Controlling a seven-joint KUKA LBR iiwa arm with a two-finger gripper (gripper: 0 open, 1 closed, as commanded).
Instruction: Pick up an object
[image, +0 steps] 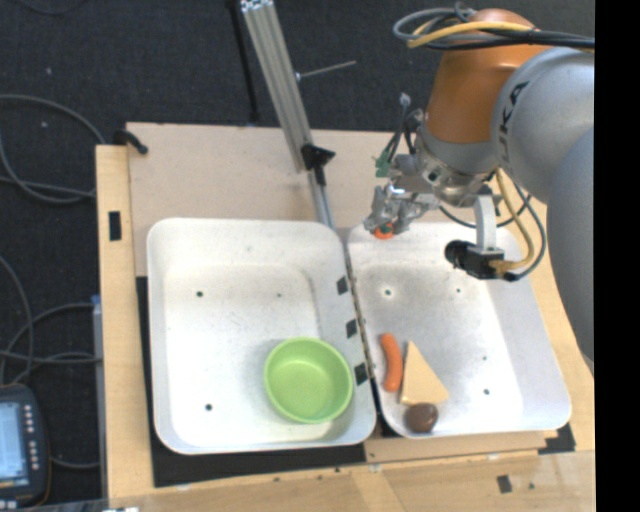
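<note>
Carrot (391, 362) lies at the right bin's (500, 330) near-left corner beside a wedge (420, 380), probably light, stiff, slick, best pinched mid-length; gripper (385, 222) hangs over the far edge, something small and orange showing at its tip.

A tan bench (220, 165) stands on dark carpet (120, 50), and a silver rail (285, 90) slants up from near its far edge. Black cables (30, 140) loop over the carpet off the bench's left edge, and a small screen device (20, 445) sits by the near left corner. The light is even, with soft shadows.
</note>
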